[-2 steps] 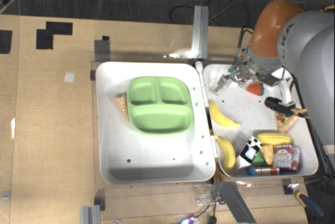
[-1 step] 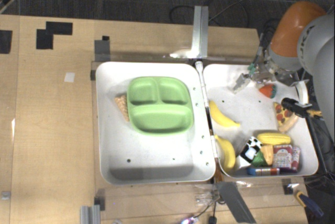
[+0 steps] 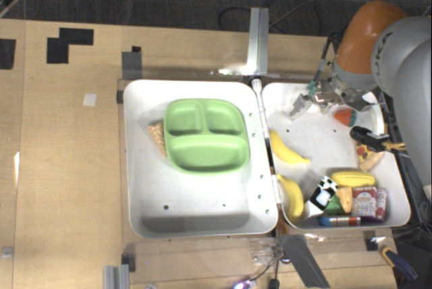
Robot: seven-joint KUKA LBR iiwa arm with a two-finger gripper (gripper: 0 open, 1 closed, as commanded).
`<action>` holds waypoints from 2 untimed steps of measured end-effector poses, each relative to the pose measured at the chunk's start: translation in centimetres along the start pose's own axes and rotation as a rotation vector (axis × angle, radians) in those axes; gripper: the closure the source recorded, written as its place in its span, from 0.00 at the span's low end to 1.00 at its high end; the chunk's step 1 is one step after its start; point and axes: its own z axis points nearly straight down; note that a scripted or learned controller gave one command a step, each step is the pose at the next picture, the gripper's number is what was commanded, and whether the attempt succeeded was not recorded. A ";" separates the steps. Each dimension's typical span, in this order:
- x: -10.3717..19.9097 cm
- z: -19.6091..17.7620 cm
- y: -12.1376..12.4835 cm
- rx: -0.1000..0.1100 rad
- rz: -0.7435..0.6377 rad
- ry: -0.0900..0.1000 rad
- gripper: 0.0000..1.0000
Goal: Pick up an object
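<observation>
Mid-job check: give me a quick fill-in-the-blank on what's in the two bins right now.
1. The green divided plate lies in the ____ bin as the camera sees it.
2. The tool hovers over the ____ bin.
3. The fruit lying against the divider between the bins, at the left edge of that bin, is a ____.
4. The band on the arm above the wrist is ____.

Missing words: left; right; banana; orange

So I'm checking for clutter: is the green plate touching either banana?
Apart. The camera view shows the green plate in the left bin and both bananas in the right bin, past the divider.
</observation>
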 end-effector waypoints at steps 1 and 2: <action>-4.2 0.0 -1.1 0.001 -0.059 0.001 0.00; -4.1 -1.5 -0.6 -0.010 -0.065 -0.004 1.00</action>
